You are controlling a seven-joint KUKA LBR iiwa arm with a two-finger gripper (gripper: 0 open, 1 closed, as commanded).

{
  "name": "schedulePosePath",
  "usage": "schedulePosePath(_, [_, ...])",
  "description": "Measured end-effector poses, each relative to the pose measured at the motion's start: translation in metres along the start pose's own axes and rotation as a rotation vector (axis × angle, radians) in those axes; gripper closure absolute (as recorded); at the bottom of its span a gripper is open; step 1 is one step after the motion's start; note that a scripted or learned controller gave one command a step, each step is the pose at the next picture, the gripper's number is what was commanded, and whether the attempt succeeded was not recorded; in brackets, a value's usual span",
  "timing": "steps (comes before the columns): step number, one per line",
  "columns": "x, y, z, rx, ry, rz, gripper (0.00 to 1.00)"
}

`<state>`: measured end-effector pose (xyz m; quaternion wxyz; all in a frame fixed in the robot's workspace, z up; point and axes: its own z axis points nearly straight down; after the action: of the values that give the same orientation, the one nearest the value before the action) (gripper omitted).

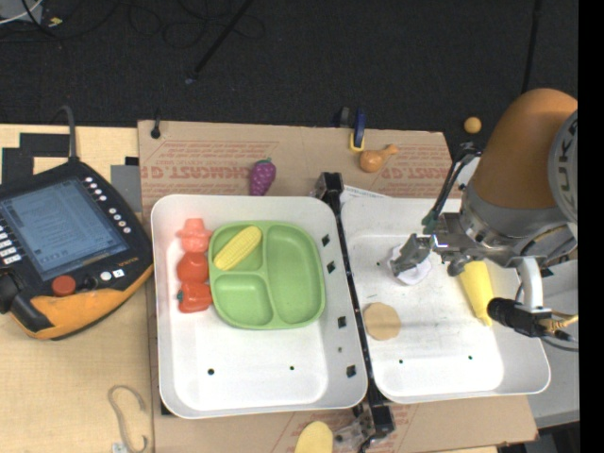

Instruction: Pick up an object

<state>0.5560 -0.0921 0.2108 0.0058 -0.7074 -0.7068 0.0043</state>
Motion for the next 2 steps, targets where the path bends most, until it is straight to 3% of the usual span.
schedulePosePath(1, [0.000, 0.003, -0.006, -0.013, -0.002, -0.002, 0.00])
schedulePosePath(2, [0.003, 0.010, 0.055, -0.007, 0.000, -0.003, 0.00])
